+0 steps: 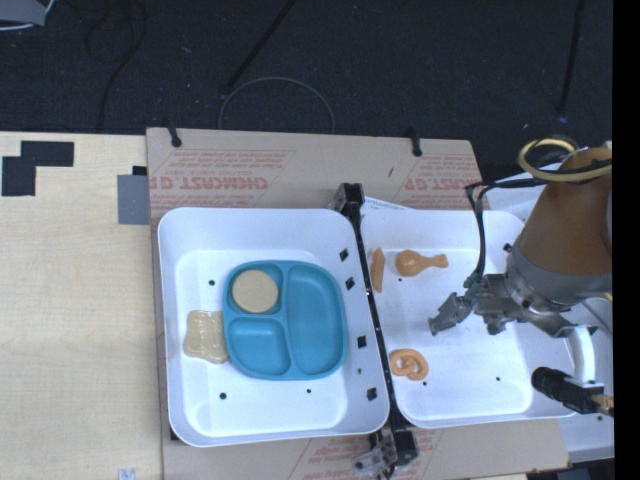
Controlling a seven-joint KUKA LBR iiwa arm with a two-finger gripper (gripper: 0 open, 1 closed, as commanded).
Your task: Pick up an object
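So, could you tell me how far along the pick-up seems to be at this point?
Nothing looks picked yet. The gripper hangs low over the right white bin, among the orange pear-shaped toy, the thin orange stick and the orange pretzel-shaped piece, all lying on the floor. Closing on one and lifting it remain.

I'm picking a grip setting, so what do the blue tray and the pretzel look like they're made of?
Blue tray: probably moulded plastic, smooth with a slight sheen, uniform colour, rounded compartments.
Pretzel: likely plastic or rubber toy food; even tan-orange colour, soft glossy highlights. Too small to be sure.
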